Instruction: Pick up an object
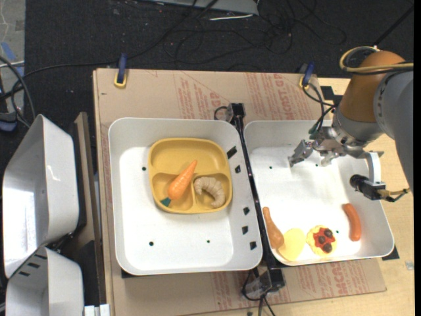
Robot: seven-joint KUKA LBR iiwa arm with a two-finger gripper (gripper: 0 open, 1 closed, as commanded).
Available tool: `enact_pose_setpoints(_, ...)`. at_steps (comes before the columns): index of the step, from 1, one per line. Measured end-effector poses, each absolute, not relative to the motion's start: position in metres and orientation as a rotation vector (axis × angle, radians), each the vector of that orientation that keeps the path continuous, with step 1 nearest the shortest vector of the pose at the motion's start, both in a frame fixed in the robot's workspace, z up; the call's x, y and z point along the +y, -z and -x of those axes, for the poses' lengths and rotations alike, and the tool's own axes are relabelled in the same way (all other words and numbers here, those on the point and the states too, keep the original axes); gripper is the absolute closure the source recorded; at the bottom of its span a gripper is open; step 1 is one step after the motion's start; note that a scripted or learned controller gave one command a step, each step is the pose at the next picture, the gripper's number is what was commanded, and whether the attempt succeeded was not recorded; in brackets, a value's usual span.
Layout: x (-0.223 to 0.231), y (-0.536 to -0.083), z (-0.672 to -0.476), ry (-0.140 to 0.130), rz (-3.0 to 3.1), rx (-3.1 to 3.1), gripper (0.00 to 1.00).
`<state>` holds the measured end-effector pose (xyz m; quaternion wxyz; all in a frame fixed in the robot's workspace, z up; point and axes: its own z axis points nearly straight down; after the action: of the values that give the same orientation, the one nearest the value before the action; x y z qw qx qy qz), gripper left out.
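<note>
My tool [304, 153] hovers, spread and empty, over the right bin [289, 189]; the sausage [354, 221] by its right wall looks light, stiff, slick — I'd pinch it mid-length.

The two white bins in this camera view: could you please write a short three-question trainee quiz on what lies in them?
1. True or false: the carrot lies in the yellow plate.
2. Which bin holds the sausage? A) left B) right
3. Fill in: the tool hovers over the ____ bin.

Key: 1 true; 2 B; 3 right. The tool holds nothing visible.
</note>
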<state>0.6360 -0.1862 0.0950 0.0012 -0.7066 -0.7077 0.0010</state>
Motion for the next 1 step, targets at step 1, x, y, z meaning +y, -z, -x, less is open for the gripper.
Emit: enact_pose_setpoints(1,-0.1857,-0.0927,-0.6364,-0.001,2.219,-2.225,0.0)
